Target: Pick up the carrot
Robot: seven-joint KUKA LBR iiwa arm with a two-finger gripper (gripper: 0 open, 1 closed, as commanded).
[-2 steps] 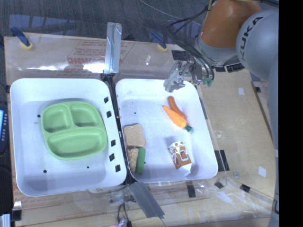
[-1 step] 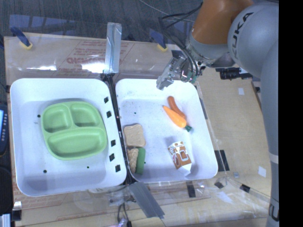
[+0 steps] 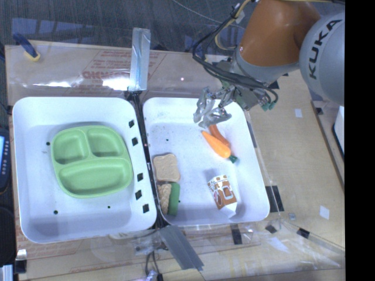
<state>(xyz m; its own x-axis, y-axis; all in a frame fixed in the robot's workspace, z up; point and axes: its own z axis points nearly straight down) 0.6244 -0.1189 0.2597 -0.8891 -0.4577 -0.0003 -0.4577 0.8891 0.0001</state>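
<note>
Two shallow white bins side by side on the surface (image 3: 293,145), split by a black divider strip.

R bin (image 3: 176,113): carrot (image 3: 217,143) lying flat in the upper-right part, orange, angled from upper L to lower R, small green stub at the lower-R end. Not lifted; resting on the bin floor, near the R wall. Bread slice (image 3: 166,167) near the L wall, approx mid-height. Just below it, a tan cracker-like piece (image 3: 164,195) w/ a green pickle-like stick (image 3: 174,199) touching its R side, both at the lower-L corner. Small white-and-brown printed packet (image 3: 223,193) in the lower-R area, well apart from the carrot.

L bin (image 3: 23,157): green three-compartment plate (image 3: 91,160) sitting roughly centred, nothing in its compartments.

Claw (image 3: 206,112): silver, hanging off the grey KUKA arm (image 3: 328,45) w/ orange band (image 3: 272,31), reaching in from the R. Positioned over the upper part of the R bin, tips just above-left of the carrot's upper end, very close or touching, can't say which. Fingers (image 3: 202,107) look splayed apart, i.e. released, nothing between them. Carrot not gripped.

Black cables (image 3: 211,37) looping around the wrist. Strip of silver tape (image 3: 139,60) on the surface above the divider; more tape patches (image 3: 181,247) below the bins.
</note>
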